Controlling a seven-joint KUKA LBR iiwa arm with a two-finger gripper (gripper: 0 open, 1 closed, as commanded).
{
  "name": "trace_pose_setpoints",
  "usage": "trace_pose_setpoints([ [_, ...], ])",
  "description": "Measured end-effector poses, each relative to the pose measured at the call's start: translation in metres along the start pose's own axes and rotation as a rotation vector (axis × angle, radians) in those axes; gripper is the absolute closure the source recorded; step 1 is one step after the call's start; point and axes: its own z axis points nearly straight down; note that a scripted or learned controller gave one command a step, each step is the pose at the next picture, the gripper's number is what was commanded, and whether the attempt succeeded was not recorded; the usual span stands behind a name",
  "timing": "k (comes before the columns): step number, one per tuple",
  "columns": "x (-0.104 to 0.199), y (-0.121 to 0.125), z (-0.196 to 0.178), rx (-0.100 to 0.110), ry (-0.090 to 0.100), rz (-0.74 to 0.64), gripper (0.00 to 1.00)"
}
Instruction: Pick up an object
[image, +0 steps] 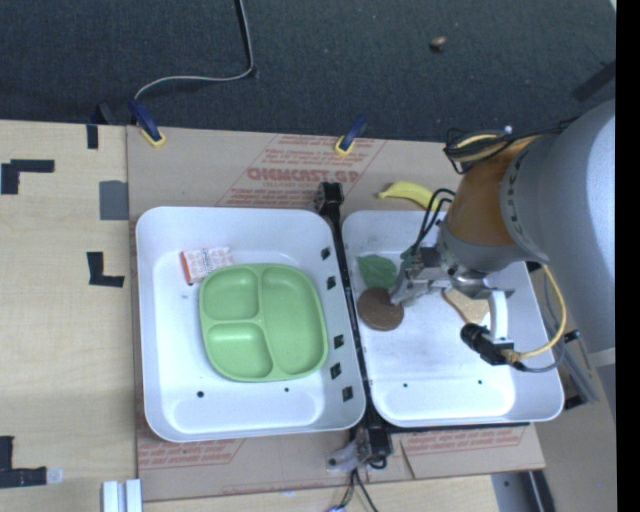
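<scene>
My gripper (403, 291) reaches down into the right bin (440, 395) from the right, its tip just right of a brown round object (379, 311) and below a green object (377, 269). A tan object (470, 306) lies partly under the wrist. A yellow banana (404, 191) rests on the far rim of the right bin. The arm's wrist hides the fingers from above.
The left bin (170, 400) holds a green divided plate (264, 322) and a small red and white packet (204, 262). A black divider (345, 300) runs between the bins. Yellow and black cables loop around the arm's wrist (520, 350).
</scene>
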Motion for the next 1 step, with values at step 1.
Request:
trace_pose_setpoints([
  [1,0.0,-0.0002,0.0002,0.001,0.0,0.0,0.0],
])
